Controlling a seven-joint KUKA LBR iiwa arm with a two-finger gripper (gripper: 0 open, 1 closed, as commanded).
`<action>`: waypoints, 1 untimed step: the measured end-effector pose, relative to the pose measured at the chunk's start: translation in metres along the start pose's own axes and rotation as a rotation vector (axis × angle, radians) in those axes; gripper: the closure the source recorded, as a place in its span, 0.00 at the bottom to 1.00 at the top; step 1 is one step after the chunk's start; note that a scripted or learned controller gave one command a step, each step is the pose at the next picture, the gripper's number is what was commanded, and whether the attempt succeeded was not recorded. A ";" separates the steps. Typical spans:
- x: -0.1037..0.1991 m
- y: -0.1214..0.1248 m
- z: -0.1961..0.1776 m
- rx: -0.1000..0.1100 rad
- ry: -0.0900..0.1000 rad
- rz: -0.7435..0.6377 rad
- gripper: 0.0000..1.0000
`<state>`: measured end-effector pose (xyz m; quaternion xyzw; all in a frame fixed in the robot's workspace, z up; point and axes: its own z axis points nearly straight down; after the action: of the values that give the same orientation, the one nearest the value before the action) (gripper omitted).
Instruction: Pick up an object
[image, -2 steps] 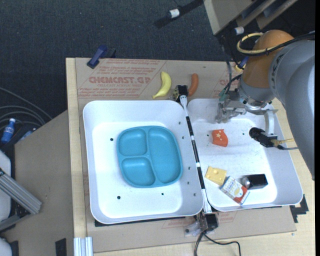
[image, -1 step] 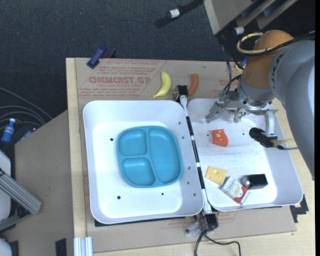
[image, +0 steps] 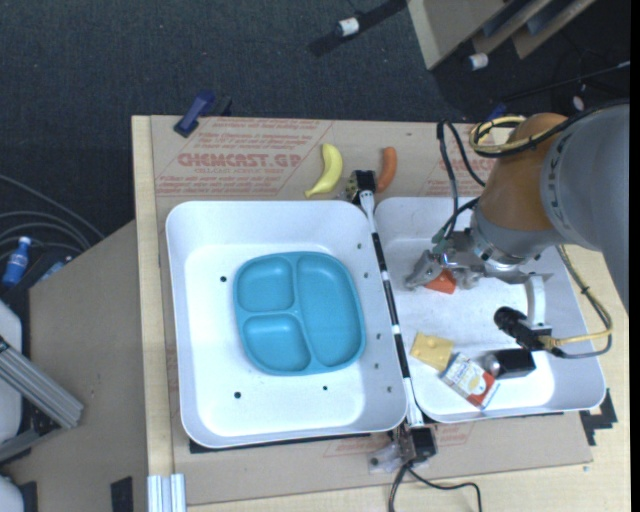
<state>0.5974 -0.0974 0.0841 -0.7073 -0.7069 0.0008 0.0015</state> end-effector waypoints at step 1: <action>0.000 0.001 -0.010 -0.002 0.000 0.001 1.00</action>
<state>0.5980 -0.0972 0.0945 -0.7076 -0.7067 0.0000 0.0008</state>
